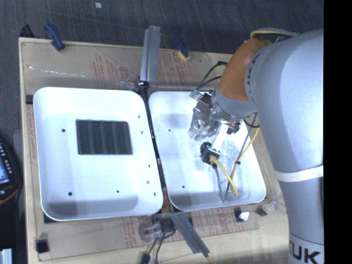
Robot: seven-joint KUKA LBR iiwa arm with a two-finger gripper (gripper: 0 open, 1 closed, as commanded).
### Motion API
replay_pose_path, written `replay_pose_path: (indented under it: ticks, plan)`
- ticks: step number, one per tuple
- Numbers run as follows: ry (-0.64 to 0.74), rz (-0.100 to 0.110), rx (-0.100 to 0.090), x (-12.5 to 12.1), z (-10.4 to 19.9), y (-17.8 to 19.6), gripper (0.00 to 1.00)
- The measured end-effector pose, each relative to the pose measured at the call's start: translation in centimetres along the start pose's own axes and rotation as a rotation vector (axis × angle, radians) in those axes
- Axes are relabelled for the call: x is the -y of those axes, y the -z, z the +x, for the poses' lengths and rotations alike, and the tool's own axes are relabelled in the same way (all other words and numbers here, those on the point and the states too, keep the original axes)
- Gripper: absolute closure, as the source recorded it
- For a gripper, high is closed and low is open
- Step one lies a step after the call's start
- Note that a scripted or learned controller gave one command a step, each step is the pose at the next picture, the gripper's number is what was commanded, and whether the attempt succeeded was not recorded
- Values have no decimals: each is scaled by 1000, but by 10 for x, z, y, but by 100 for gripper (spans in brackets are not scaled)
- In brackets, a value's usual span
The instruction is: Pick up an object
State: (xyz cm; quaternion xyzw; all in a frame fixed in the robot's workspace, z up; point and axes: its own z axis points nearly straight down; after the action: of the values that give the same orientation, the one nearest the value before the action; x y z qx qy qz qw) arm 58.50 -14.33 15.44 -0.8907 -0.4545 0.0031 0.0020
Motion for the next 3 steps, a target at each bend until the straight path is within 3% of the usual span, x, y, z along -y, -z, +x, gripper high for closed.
replay_pose_path:
  ticks: [1, 2, 3]
  plan:
    - [126, -4, -2, -17, -32, 17, 100]
    - [303, -5, -2, -31, -43, 88, 100]
    - [17, -7, -4, 9, -37, 169, 100]
